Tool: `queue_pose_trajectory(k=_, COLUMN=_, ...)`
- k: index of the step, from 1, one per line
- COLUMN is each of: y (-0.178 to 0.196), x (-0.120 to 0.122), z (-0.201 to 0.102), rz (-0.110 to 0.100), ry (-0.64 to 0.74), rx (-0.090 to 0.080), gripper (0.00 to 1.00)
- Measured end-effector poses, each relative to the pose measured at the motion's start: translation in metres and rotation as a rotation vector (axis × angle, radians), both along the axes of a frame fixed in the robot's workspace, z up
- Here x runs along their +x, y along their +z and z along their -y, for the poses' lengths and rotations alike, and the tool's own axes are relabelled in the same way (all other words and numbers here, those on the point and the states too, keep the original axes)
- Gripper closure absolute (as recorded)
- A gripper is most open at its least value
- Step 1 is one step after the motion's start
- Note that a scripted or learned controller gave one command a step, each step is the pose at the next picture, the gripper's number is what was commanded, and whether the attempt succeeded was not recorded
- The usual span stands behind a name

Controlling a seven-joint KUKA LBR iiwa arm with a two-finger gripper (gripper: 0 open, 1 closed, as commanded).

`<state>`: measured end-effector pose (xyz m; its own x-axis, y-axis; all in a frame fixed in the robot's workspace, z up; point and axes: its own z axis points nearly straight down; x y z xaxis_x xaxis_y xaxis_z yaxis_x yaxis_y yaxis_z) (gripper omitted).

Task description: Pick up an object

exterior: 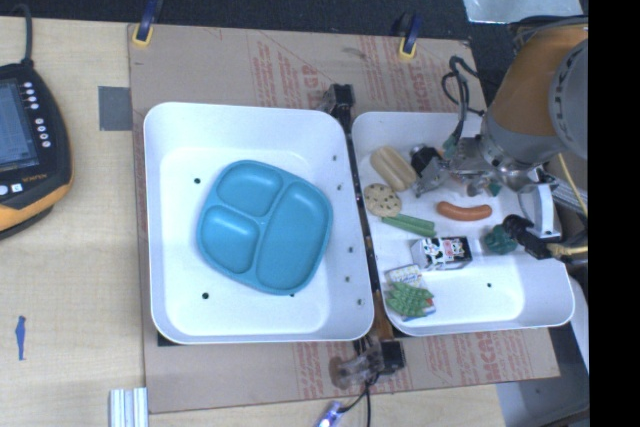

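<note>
One tool (478, 177) hangs low over right bin (520, 300), finger state can't tell — toy sausage (464, 210) lies just below it, likely target. Cookie (381, 200), bread roll (393, 167) nearby; blue divided plate (264, 226) fills left bin (170, 215).

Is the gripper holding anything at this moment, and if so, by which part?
It cannot be told. The gripper sits low over the right bin, just above the sausage, but no object is visibly between its fingers.
</note>
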<state>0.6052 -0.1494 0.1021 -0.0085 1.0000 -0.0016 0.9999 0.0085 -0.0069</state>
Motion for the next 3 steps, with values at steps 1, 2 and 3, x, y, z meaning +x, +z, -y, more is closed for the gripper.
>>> queue_pose_trajectory(k=1, y=-0.011, x=0.048, z=-0.014, rz=-0.015, ry=-0.009, rx=0.007, gripper=0.0)
queue_pose_trajectory(k=2, y=0.002, x=0.05, z=-0.013, rz=-0.008, ry=-0.004, rx=0.004, gripper=1.0)
queue_pose_trajectory(k=3, y=0.091, x=-0.022, z=-0.077, rz=0.004, ry=-0.002, rx=0.002, gripper=1.0)
